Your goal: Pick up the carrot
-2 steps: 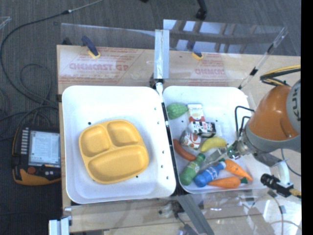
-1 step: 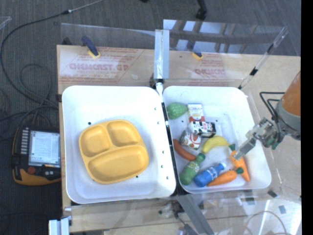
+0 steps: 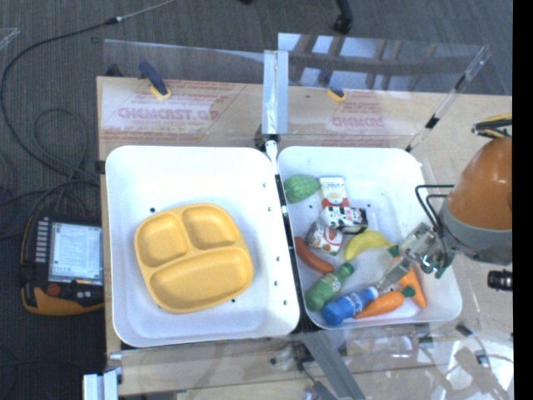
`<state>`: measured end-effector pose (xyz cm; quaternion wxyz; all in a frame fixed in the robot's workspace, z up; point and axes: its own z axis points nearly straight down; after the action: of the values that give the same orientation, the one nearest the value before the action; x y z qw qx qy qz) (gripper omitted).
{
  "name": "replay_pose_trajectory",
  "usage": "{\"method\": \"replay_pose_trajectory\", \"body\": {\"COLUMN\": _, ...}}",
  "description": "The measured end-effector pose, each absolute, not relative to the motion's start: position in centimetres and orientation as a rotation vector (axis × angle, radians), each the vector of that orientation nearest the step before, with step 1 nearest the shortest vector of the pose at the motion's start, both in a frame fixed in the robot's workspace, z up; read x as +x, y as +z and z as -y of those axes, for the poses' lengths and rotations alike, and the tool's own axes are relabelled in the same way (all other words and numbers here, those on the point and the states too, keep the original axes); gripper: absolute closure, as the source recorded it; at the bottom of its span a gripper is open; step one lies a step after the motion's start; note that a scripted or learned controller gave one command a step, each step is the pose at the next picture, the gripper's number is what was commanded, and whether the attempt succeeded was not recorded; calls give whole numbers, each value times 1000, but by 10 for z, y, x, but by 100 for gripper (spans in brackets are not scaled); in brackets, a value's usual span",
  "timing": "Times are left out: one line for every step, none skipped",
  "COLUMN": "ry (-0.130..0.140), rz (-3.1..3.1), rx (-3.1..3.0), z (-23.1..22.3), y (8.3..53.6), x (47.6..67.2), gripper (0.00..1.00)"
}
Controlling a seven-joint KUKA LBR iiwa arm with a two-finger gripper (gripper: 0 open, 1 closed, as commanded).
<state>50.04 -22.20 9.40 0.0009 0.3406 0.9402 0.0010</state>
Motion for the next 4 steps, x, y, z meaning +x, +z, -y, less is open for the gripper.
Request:
{"method": "replay_pose_trajectory", "body": {"ry": 3, "rz": -3098, "rx": 501, "z": 221, "y": 179, "x": 554, "gripper": 0}}
{"method": "replay_pose_trajectory", "body": {"ry": 3, "rz": -3076, "rx": 634, "z": 222, "y": 180, "x": 492, "gripper": 0}}
{"method": "replay_pose_trajectory", "body": {"ry": -1, "rz": -3104, "rx": 454, "z": 222, "y": 95, "x": 501, "gripper": 0}}
{"method": "replay_pose_trajectory", "body": {"ry": 1, "rz": -3134, "rx": 161, "z": 222, "y": 194, "x": 485, "gripper": 0}}
